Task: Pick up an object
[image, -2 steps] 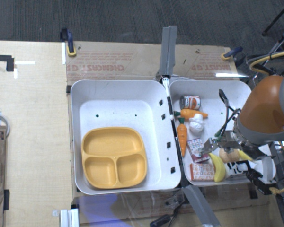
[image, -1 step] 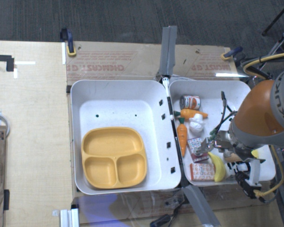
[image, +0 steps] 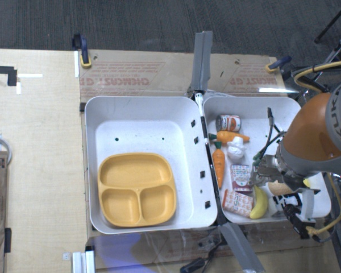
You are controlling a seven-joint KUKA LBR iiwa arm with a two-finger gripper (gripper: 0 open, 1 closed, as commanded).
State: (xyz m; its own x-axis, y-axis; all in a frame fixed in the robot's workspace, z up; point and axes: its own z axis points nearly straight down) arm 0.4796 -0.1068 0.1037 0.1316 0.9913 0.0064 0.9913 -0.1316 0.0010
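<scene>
Two white bins are seen side by side on the bench. In the left bin (image: 102, 118) a yellow divided tray (image: 137, 188) is laid at the front. The right bin (image: 284, 107) is filled along its left side: a can (image: 228, 123) at the back, a small carrot (image: 233, 136) just in front, a white lump (image: 236, 148) below it, a long carrot (image: 218, 166) against the divider, two red-white packets (image: 239, 175) (image: 237, 202), and a banana (image: 260, 203) at the front. The arm (image: 318, 135) is reached in from the right. The gripper (image: 264, 172) is positioned low over the bin, just beside the upper packet and above the banana. Finger state cannot be told; nothing is seen held.
</scene>
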